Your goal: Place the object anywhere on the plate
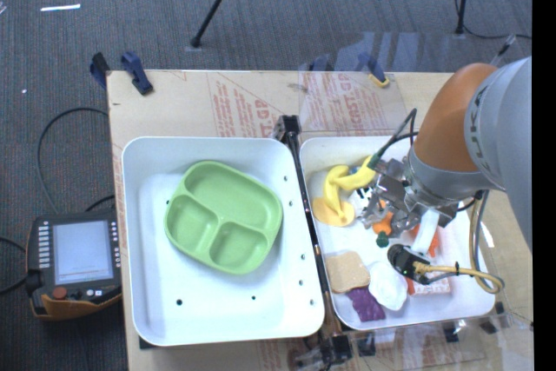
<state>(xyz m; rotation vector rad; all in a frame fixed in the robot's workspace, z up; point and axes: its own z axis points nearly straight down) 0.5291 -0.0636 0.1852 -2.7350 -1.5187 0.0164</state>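
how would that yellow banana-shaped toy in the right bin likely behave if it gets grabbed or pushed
The yellow banana-shaped toy looks like glossy plastic, so it is probably light and somewhat slippery. Its curved body would likely pivot or rock rather than slide straight when pushed. It lies against a flat yellow piece, which may shift with it.

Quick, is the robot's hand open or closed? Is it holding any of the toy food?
Hand: cannot be told. It is low in the right shallow white bin, among the toy food by the yellow plastic banana.
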